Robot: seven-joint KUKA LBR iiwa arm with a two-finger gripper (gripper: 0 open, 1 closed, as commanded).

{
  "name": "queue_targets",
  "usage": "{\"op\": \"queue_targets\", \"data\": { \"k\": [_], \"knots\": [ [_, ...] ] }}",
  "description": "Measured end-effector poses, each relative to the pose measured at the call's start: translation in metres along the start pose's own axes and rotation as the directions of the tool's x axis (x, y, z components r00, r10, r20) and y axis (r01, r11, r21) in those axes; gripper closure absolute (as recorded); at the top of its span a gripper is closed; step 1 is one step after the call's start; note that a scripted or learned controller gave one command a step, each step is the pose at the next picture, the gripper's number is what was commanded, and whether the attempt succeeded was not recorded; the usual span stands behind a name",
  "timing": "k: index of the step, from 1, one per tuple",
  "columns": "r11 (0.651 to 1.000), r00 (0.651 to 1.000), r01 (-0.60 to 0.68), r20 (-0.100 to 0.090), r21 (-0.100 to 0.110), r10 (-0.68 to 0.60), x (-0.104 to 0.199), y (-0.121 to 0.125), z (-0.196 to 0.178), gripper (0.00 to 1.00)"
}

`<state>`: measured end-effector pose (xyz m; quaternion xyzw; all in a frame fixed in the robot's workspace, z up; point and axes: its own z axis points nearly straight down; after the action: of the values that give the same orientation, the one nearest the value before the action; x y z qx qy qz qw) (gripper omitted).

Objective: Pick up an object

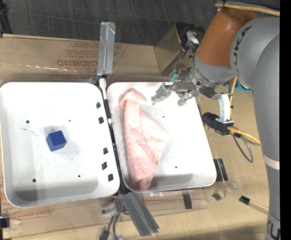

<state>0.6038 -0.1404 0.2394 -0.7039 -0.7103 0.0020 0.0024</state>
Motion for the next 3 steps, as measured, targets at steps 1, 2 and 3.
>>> {"op": "queue_targets", "data": {
  "k": [1,2,3],
  "knots": [
    [0.999,0.999,-0.05,0.001,-0.006,0.05,0.036,-0.008,0.148,0.0],
    [0.989,0.989,0.147,0.002,-0.007,-0.147,0.04,0.042,0.146,0.0],
    [0.963,0.964,0.268,0.001,-0.003,-0.268,0.045,-0.03,0.148,0.0]
  ]
}}
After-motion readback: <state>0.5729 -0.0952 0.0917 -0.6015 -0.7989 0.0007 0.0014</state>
